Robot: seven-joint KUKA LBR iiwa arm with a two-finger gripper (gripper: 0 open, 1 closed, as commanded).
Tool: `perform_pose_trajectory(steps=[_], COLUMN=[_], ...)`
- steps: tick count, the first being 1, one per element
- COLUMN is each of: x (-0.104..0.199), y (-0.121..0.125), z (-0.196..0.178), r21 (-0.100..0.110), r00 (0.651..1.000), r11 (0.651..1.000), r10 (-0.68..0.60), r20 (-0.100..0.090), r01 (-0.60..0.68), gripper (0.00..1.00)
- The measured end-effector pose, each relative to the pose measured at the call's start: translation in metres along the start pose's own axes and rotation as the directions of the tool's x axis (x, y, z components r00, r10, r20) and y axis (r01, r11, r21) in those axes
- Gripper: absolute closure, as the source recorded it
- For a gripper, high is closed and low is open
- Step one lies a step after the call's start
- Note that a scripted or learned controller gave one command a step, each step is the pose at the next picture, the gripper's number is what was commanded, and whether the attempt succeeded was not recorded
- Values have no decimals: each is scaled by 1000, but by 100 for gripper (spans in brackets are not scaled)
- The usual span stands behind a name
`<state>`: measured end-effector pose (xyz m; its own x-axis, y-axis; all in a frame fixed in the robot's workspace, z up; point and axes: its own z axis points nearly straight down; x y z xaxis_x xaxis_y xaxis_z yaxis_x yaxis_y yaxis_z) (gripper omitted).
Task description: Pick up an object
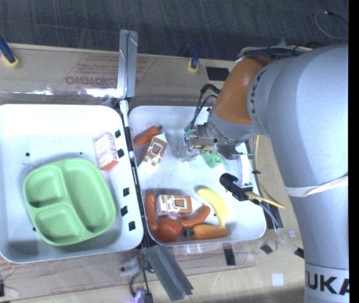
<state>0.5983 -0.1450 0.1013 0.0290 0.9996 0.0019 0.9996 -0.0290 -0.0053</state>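
Note:
My gripper [192,148] hangs low over the upper middle of the right bin [166,115], under the orange-banded wrist. A small green object [213,160] lies just to its right, partly hidden by the wrist. To its left, a little apart, are a small orange-and-white carton [155,151] and an orange carrot [146,135]. Nothing shows between the gripper's tips. At the bin's front lie a yellow banana [212,204], a printed box [174,204], a red tomato [168,229] and two more carrots [209,232].
The left bin [15,122] holds a green divided plate [69,201] and a small white-and-orange carton [105,150]. A divider wall with black clips [129,182] runs between the bins. The large grey arm covers the right side.

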Motion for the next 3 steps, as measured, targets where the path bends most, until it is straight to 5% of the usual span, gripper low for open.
perform_pose_trajectory(steps=[1, 2, 3], x=[1, -47, -47], y=[0, -20, -20], z=[-10, 9, 9], r21=[1, -2, -3], r00=[1000, 1000, 1000], r11=[1000, 1000, 1000], r10=[-4, -27, -27], r20=[-1, 1, 1], r01=[4, 27, 27], gripper=[100, 100, 0])
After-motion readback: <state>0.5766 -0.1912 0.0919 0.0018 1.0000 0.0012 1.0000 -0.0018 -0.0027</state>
